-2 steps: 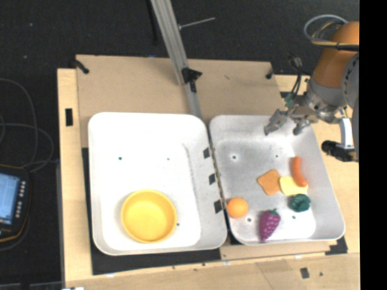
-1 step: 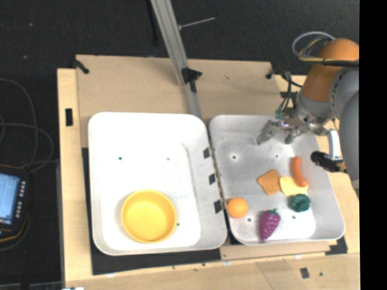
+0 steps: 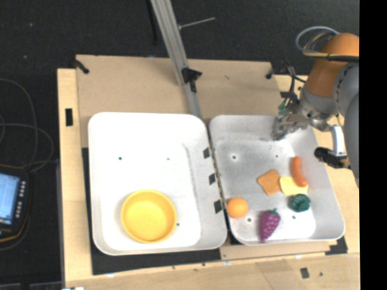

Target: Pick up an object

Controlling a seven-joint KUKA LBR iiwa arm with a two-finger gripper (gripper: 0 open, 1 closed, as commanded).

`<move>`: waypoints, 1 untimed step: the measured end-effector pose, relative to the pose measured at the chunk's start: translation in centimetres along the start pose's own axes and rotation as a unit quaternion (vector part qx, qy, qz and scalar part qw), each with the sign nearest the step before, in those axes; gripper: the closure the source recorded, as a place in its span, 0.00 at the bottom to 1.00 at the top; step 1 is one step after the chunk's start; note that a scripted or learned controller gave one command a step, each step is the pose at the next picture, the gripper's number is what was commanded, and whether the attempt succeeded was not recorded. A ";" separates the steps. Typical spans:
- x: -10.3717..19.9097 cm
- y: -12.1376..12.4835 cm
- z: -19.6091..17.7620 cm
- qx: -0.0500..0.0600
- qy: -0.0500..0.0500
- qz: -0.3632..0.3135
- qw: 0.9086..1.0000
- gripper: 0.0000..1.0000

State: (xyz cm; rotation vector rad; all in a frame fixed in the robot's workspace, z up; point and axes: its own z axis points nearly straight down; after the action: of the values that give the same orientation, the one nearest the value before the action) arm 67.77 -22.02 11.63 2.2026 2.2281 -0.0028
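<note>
Where the grey arm comes in from the right, hangs claw (image 3: 283,125) low over the far right corner of the right bin (image 3: 242,135), just inside its top rim. Too small and dark to read: cannot tell whether apart or together. Nothing visible in its grip.

Well apart from the claw, toward the near side of the same bin, a loose cluster of small toy foods:
- orange-red carrot (image 3: 297,170), lying lengthwise, farthest right and nearest the claw
- orange wedge (image 3: 269,182), just left of the carrot
- yellow piece (image 3: 292,186), touching the carrot's lower end and just beside the wedge
- green piece (image 3: 299,203), just below the yellow one
- purple grapes (image 3: 269,223), near the front rim
- orange ball (image 3: 237,208), against the bin's left wall

Beside it, touching along the middle, the left bin (image 3: 100,132), with a yellow bowl (image 3: 148,215) upright in its near part.

Under both, the tan bench (image 3: 121,83). Slanting down from the top toward the gap between the bins, a grey metal rail (image 3: 172,35). Off the bench at far left, a dark handheld screen (image 3: 9,198) with cables
</note>
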 end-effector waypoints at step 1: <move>-0.7 -0.5 -5.0 -0.001 0.002 0.005 1.000 1.00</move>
State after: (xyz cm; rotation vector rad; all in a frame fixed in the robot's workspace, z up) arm 67.22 -22.65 16.65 2.2153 2.2184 0.0037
